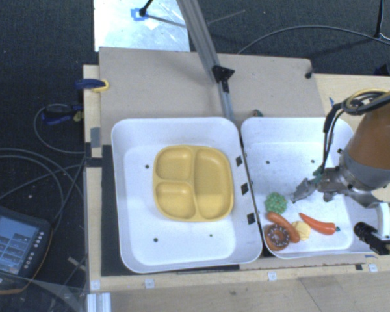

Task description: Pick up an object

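Several toy foods lie in the near part of the right bin (279, 142): a green broccoli (275, 203), a red sausage (283, 223), a brown donut (276, 238), a small yellow piece (302, 230) and a red-orange pepper (318, 225). My gripper (303, 190) hangs over this bin, just right of the broccoli and above the pepper, pointing down to the left. Nothing shows between it and the toys. The orange-banded wrist (377, 142) rises behind it at the right edge.
The left bin (133, 239) holds a yellow divided plate (194, 182). A slanted grey pole (205, 41) crosses the back of the bench. Cables and a handheld control pad (10, 239) lie on the floor at the left.
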Action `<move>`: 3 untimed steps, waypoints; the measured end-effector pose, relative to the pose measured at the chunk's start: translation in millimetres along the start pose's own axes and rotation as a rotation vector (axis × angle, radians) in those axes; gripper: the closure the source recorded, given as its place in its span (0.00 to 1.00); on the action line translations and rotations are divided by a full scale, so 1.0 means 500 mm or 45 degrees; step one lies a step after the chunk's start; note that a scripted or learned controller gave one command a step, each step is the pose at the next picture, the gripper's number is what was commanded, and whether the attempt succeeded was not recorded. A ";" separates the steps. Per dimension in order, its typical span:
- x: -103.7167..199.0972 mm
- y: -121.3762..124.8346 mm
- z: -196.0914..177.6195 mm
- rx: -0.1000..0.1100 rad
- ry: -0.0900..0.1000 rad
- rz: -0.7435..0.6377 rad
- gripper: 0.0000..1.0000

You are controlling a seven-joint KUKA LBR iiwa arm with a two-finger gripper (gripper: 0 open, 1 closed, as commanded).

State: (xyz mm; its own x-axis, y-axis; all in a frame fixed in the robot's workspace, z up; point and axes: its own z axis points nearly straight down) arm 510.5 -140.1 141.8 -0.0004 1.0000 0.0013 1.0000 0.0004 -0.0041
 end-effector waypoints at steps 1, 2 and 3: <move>0.000 0.000 0.104 -0.002 0.000 0.001 0.00; 0.000 0.003 0.078 -0.009 -0.002 0.000 1.00; -0.006 0.000 -0.010 -0.013 -0.004 -0.004 1.00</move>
State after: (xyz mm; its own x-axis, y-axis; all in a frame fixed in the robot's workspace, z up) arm 510.4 -143.2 146.8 -0.0037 1.0000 -0.0015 1.0000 0.0038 0.0059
